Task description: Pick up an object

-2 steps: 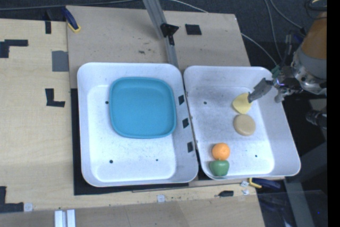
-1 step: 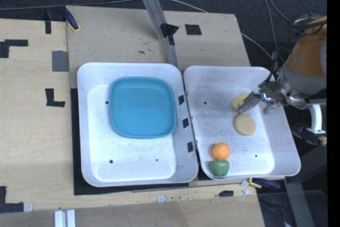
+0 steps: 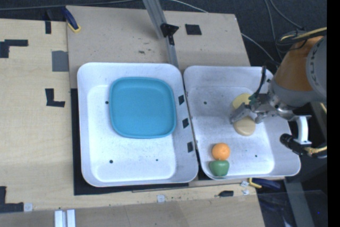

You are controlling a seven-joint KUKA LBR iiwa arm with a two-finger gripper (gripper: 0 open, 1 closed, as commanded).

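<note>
In the right bin (image 3: 210, 85), my gripper (image 3: 245, 114) hangs low between two objects. A pale yellow piece (image 3: 240, 99) lies just behind it, partly covered by the gripper. A beige rounded object (image 3: 245, 127) sits right under and in front of it. Whether the gripper touches either one I cannot tell. Nearer the front wall lie a small orange ball (image 3: 221, 151) and a green object (image 3: 218, 168), touching each other. The grey arm with its orange band (image 3: 297, 69) comes in from the right.
The left bin (image 3: 95, 162) holds a blue square plate (image 3: 142, 107). A metal post (image 3: 154, 2) rises slantwise behind the bins. Cables lie on the dark floor at the back right.
</note>
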